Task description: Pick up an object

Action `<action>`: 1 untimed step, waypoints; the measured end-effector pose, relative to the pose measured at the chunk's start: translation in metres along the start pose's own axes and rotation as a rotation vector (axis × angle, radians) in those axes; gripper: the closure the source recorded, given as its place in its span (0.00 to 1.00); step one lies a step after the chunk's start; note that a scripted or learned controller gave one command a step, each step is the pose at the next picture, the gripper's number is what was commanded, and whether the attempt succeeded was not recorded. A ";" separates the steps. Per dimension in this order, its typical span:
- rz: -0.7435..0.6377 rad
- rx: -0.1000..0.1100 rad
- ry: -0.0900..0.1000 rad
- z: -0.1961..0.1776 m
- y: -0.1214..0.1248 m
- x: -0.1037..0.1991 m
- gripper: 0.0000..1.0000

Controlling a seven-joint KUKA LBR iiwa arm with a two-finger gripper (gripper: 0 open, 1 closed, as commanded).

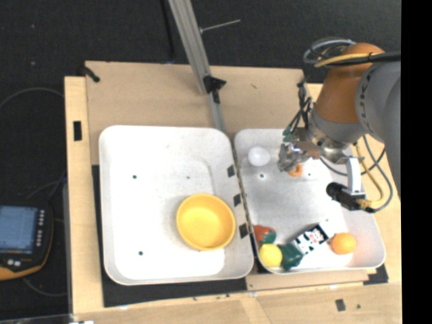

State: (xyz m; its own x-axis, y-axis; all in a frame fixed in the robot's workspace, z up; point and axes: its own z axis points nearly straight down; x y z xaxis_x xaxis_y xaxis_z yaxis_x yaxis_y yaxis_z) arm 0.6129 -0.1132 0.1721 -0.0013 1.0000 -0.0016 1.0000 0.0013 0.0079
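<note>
Sitting low over the far part of the right bin point(378, 248), gripper point(291, 159) coming in from the right under the grey arm point(381, 106) with its orange band point(341, 93). Hovering right at a small orange object point(295, 169), apparently touching or just above it; looking like the grasp step of the pick, descent done or nearly so. Finger state: cannot tell, tips too small and blurred against the bin floor, so not claiming anything held. White ball point(258, 156) lying just left of the gripper, apart from it. Remaining candidates clustering along the near wall of the same bin: red piece point(264, 234), yellow ball point(271, 254), dark green piece point(291, 256), black-and-white patterned block point(312, 237), orange ball point(343, 244), all well apart from the gripper. Yellow bowl point(205, 221) resting in the left bin point(135, 154), near-right area, not in play. Next move probably calling for closing squarely on the small orange object, then lifting straight up and checking for it between the tips. Risk: small target rolling or slipping out sideways, or nudging toward the white ball.
</note>
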 end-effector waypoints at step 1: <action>-0.001 0.006 0.000 -0.042 0.000 -0.006 1.00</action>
State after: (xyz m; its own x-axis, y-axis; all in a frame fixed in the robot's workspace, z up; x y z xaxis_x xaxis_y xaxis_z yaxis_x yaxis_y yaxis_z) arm 0.6128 -0.1195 0.2141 -0.0024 1.0000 -0.0013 1.0000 0.0024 0.0017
